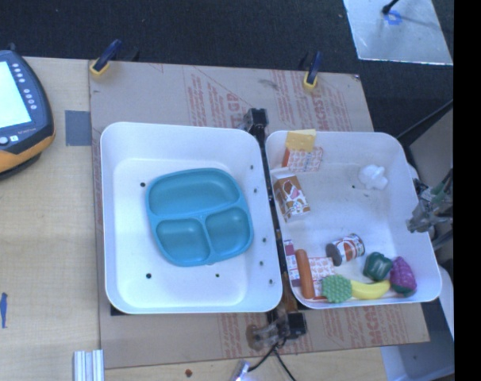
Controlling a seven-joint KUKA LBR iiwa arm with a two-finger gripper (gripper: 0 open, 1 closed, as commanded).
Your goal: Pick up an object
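White bins sit side by side on the desk (50,228); nothing is lifted yet, so the whole pick remains. The fingers (425,215) hang at the right bin's (383,145) outer rim, their spread impossible to tell. Nearest them lie the purple toy (402,276), green toy (376,265) and can (348,249).

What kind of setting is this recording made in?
Most likely a robotics lab bench set up for pick trials: two white bins clamped onto cardboard, toy food such as a banana, and a teach pendant at the bench's left edge.
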